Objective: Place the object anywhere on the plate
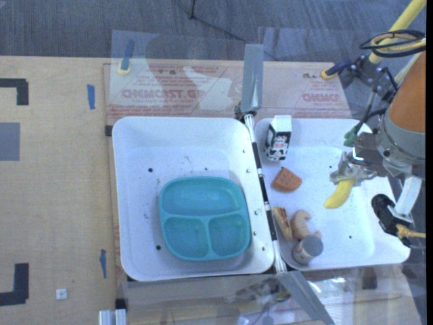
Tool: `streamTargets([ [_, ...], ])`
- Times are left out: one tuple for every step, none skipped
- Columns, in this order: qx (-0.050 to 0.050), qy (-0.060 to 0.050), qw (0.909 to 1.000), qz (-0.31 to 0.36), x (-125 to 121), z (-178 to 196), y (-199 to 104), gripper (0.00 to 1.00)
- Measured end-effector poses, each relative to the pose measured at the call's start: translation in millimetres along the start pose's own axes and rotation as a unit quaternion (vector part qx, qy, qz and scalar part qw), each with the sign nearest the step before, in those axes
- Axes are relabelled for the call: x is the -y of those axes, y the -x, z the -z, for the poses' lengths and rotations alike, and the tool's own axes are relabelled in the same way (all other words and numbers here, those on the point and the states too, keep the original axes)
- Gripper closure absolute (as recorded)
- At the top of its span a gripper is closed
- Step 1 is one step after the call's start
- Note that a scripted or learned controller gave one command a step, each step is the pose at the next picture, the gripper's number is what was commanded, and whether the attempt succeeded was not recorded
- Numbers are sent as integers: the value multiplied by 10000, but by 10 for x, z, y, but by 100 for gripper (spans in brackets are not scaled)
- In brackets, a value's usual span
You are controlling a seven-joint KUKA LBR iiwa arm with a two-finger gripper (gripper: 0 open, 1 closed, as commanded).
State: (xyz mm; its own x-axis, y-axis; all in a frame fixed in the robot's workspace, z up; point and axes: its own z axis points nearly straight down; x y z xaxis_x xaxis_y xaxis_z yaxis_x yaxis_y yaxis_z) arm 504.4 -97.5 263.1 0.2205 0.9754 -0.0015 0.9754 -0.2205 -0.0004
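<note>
Gripper (346,172) sits over the banana (338,194) in the right bin; grip can't be told. Next: carry it left to the plate (203,217)

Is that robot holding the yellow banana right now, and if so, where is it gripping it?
It cannot be told. The gripper sits right at the banana's upper end, but the grip itself is too blurred to confirm.

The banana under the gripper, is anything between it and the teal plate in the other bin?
The banana lies in the right bin; the plate sits in the left bin. Between them stand the two bins' adjoining walls and an orange food piece.
</note>
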Motion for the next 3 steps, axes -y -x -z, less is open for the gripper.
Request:
streamTargets([
  [-8,-6,9997,252,29,-498,-876,100],
  [-7,-1,9998,181,-251,-787,-1808,100],
  [-7,0,9998,182,-252,-786,-1808,0],
])
